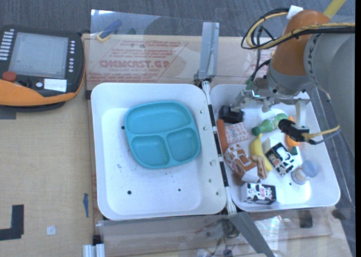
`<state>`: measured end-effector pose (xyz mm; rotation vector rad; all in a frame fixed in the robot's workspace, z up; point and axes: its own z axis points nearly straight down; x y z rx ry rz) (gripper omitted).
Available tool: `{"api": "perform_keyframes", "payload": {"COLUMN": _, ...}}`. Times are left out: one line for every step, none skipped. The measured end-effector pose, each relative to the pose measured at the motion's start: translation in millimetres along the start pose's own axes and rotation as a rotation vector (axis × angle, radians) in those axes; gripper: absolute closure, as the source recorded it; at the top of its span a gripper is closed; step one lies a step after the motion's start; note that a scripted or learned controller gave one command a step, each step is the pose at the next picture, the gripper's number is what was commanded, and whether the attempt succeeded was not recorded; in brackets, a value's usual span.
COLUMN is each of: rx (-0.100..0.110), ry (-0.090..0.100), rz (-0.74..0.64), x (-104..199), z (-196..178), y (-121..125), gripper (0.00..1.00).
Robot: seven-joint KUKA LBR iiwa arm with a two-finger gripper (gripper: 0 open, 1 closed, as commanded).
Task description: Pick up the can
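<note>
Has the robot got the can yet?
Not yet. Nothing looks done: the grey arm's gripper hangs over the back of the right white bin, with no can seen between its fingers. The toys, like the yellow banana, lie in a jumble. Finding, grabbing and lifting the can are all left.

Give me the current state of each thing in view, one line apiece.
Arm: reaching in over the right bin's far end.
Left bin: holds the blue divided plate, lying flat, right side up.
Right bin: crowded with small items.
Banana: lying among the clutter.
Cow-patterned carton: lying on its side near the front wall.
Can: too cluttered to pick out.
Teach pendant: resting on the bench, screen up.
</note>
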<state>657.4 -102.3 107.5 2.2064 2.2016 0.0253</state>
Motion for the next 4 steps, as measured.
{"api": "perform_keyframes", "payload": {"rx": 0.026, "ry": 0.002, "rz": 0.174, "x": -56.0, "z": 22.6, "y": 2.7, "gripper": 0.0}}
{"api": "perform_keyframes", "payload": {"rx": 0.02, "ry": 0.011, "rz": 0.21, "x": -75.0, "z": 16.0, "y": -66.6, "gripper": 0.0}}
{"api": "perform_keyframes", "payload": {"rx": 0.025, "ry": 0.001, "rz": 0.429, "x": -38.5, "z": 17.5, "y": -109.7, "gripper": 0.0}}
{"api": "perform_keyframes", "payload": {"rx": 0.029, "ry": -0.003, "rz": 0.605, "x": 12.9, "z": -78.8, "y": -25.5, "gripper": 0.0}}
